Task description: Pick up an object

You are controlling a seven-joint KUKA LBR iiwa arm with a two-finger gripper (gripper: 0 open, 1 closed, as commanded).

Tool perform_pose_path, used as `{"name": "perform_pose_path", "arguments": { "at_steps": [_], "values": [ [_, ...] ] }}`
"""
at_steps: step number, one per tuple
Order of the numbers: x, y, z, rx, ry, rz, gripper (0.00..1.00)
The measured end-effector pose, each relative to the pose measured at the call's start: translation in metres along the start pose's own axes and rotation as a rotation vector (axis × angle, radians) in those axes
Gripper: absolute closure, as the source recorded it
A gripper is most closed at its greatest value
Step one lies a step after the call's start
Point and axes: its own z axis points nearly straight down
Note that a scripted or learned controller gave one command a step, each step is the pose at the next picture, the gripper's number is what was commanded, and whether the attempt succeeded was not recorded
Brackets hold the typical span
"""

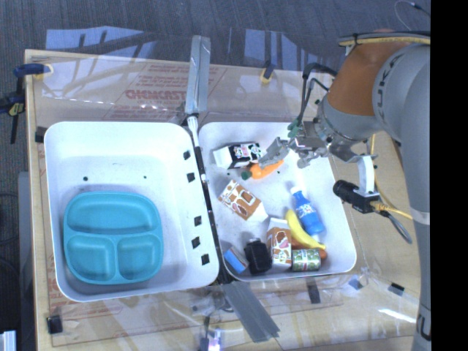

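Observation:
My gripper (289,154) hangs over the back of the right bin (342,218), fingers spread and open with nothing between them. Its left finger (275,151) sits just above an orange carrot (264,170) that lies on the bin floor. Left of the carrot lies a black-and-white carton (245,153). Further forward are a brown patterned box (240,200), a blue bottle with a white cap (305,212) and a yellow banana (299,230).
At the right bin's front lie a small printed carton (280,246), a green-and-red can (308,260), a black object (257,257) and a blue piece (235,260). The left bin (110,148) holds a teal divided tray (112,236).

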Motion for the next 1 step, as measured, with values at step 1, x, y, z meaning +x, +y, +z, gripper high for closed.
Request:
{"name": "perform_pose_path", "arguments": {
  "at_steps": [1],
  "values": [
    [-0.0210,-0.0990,0.1067,0.000,0.000,-0.084,0.00]
  ]
}}
